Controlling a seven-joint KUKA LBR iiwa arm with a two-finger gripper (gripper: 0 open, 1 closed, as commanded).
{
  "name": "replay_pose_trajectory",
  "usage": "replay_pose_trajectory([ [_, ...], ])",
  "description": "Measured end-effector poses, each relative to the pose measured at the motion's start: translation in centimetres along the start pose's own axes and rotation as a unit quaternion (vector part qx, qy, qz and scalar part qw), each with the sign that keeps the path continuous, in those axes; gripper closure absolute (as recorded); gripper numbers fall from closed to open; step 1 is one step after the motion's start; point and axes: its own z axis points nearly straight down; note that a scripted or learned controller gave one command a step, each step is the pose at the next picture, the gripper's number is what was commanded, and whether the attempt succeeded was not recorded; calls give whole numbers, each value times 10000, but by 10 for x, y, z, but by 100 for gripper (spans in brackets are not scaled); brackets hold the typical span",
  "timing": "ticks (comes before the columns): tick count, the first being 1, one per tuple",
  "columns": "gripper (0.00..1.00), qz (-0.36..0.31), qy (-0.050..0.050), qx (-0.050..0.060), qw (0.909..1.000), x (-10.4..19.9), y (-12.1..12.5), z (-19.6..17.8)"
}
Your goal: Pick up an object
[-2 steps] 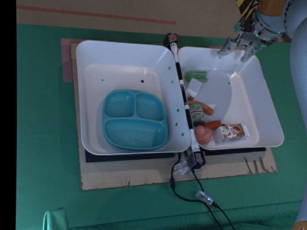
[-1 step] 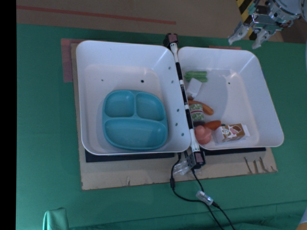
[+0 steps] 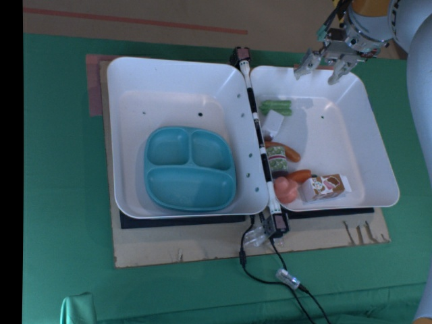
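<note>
**Two bins, toy food on one side, hand parked over the back rim**

So the table [image 3: 61, 181] has a green cover, with a cardboard sheet [image 3: 182, 248] under two shallow white bins sitting side by side. The left bin [image 3: 135, 86] holds just a teal divided plate [image 3: 190, 169], three compartments, lying flat toward the bin's 6 o'clock side.

The right bin [image 3: 351, 133] has all the small stuff, bunched along its 9 o'clock wall. Going from 12 down to 6: a green bean-like piece [image 3: 276, 106], then a small white packet [image 3: 273, 122] just beside it, then an orange sausage-shaped thing [image 3: 289, 152] touching a little green-labelled can [image 3: 275, 160]. Below that a small orange carrot-ish piece [image 3: 300, 175], a round reddish-orange fruit [image 3: 285, 190] and a brown-and-white drink carton [image 3: 325, 187] lying on its side, right next to the fruit at its 3 o'clock. Any of these could be the pick target; they're all in that bin.

The arm [image 3: 405, 19] comes in from 3 o'clock at the top corner, orange band visible above the wrist. The hand [image 3: 321, 70] hangs over the right bin's 12 o'clock rim, fingers pointing down and spread wide apart, nothing between them. It's well apart from the food pile.

Some black cables [image 3: 270, 262] trail off the front edge between the bins.
</note>
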Motion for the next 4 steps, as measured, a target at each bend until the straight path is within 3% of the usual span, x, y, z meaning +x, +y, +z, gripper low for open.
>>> replay_pose_trajectory([
  [1,0,-6,26,-36,10000,103,8,-38],
  [2,0,6,26,1,10000,107,-47,-25],
  [3,0,12,-2,-24,10000,39,-23,-4],
  [4,0,16,-12,-25,10000,-24,-15,10],
])
